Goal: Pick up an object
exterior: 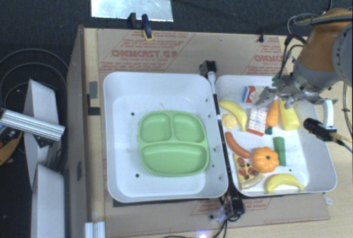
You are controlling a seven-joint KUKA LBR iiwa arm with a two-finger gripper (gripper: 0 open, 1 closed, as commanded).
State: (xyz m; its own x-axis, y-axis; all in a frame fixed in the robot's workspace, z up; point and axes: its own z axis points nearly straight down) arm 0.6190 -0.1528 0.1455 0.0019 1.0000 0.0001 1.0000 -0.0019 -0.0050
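So there are 2 white bins sitting side by side on the counter (165, 46), which is covered with a brown sheet with red print. The left bin (118, 121) holds just 1 thing, a green divided plate (173, 142) with 3 compartments, lying flat near the middle. The right bin (325, 168) is where all the toy food is piled up. Near its left wall there's a yellow banana (234, 112), and below it a red sausage (237, 144) lying on a slant. A red and white packet (257, 120) sits just right of the banana, with an orange carrot (272, 114) beside it and a yellow corn-looking piece (289, 116) right of that. Up near the top of the bin there's a small red, white and blue carton (249, 93). Lower down you get a little orange pumpkin (265, 159), a green piece (280, 151) just to its right, a pizza slice (246, 171) at the lower left corner, and a 2nd banana (283, 181) along the bottom edge. The arm comes in from the upper right of the frame, and the tool (278, 96) hangs right over the carrot and the corn piece. Honestly I can't tell whether it's spread or pressed together from this angle, and nothing is visibly pinched in it.
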